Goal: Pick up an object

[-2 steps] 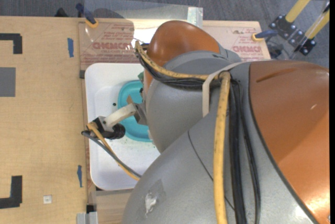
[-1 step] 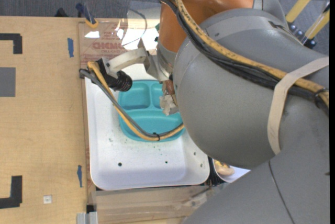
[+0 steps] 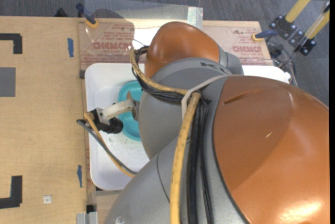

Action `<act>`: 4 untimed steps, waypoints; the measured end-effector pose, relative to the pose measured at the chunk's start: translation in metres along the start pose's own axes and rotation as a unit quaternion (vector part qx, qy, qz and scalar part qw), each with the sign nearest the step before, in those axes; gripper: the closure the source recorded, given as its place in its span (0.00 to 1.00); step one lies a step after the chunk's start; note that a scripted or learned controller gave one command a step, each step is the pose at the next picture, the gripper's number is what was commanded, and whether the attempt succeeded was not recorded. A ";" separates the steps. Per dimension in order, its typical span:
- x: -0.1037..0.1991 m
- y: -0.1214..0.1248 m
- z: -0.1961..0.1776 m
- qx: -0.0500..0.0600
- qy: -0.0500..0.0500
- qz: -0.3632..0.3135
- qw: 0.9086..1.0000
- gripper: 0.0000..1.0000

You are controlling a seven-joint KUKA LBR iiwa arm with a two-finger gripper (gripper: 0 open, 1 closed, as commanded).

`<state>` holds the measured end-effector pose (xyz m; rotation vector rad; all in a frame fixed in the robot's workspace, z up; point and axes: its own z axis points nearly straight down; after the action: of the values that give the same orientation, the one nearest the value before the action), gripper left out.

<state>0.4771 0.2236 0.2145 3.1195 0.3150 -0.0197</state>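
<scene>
One object can be made out in the left white bin (image 3: 99, 165): a teal item (image 3: 129, 93) with a rounded outline, lying on the bin floor toward the bin's middle and largely covered by the arm (image 3: 209, 129), which fills the right and centre of the view. Its exposed parts are a curved edge toward the bin's far side and a second arc nearer the bin's front, both running under the grey housing. Judging from the smooth, even rim, it is probably a stiff moulded plastic piece, light for its size and somewhat slippery; its full shape cannot be told. A grip across the rim or a thin wall would likely hold better than one on a broad curved face, where the smooth surface may slide. Beside it sits a cream-coloured fitting with a black end (image 3: 107, 117) and a yellow cable (image 3: 104, 152) looping along the bin floor toward the bin's near edge; these appear to belong to the arm's own hardware. The pincer is hidden beneath the arm, so its state cannot be told, and no hold on the teal item is confirmed.
</scene>
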 end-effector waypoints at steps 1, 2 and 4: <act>0.017 0.003 -0.126 0.004 0.011 0.001 1.000 1.00; 0.001 -0.001 -0.018 0.001 0.003 -0.154 0.988 1.00; 0.000 0.000 0.060 0.000 0.000 -0.001 1.000 1.00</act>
<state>0.4763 0.2229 0.1543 3.1195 0.3172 -0.0209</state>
